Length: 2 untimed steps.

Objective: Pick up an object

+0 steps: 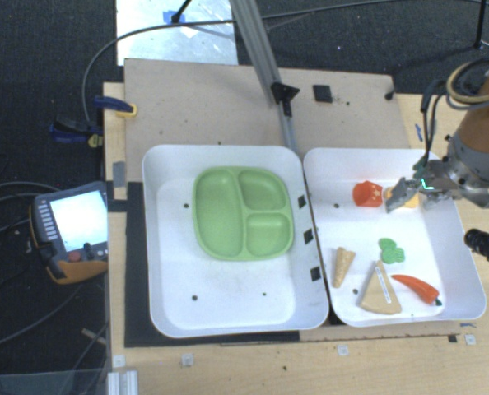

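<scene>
Several toy foods lie in the right bin (467, 257). A red tomato-like piece (365, 193) sits at the upper left, and a small yellow piece (410, 202) is just right of it. My gripper (401, 194) hangs low over that yellow piece and partly covers it, with the red piece close on its left. Further forward are a green broccoli piece (390, 251), a tan cone (342, 267), a pale sandwich wedge (380, 291) and a red chili (416, 286).
The left bin (166, 245) holds a green divided plate (243, 213). A grey pole (261, 48) slants across the board behind the bins. A handheld screen unit (73, 230) lies on the floor at the left, among cables.
</scene>
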Each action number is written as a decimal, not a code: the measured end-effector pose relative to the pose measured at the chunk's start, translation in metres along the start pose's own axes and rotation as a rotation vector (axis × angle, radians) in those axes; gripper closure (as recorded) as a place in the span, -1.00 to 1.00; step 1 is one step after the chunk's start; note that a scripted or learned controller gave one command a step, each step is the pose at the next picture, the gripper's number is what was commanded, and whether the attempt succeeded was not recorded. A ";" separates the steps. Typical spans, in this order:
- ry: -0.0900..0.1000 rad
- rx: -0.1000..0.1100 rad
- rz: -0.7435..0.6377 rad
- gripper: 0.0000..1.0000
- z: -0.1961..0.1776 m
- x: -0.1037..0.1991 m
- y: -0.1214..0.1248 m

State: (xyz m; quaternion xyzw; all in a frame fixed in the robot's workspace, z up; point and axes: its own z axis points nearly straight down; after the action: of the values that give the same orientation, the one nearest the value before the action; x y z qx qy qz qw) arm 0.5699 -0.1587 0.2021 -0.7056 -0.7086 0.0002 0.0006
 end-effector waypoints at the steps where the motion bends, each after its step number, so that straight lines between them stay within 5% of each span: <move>1: -0.001 -0.002 0.000 -1.00 -0.001 0.000 0.001; 2: -0.001 -0.001 0.003 -1.00 0.042 -0.001 -0.005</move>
State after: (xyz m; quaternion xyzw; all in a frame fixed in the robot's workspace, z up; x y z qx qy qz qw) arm 0.5649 -0.1596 0.1602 -0.7066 -0.7076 0.0002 -0.0003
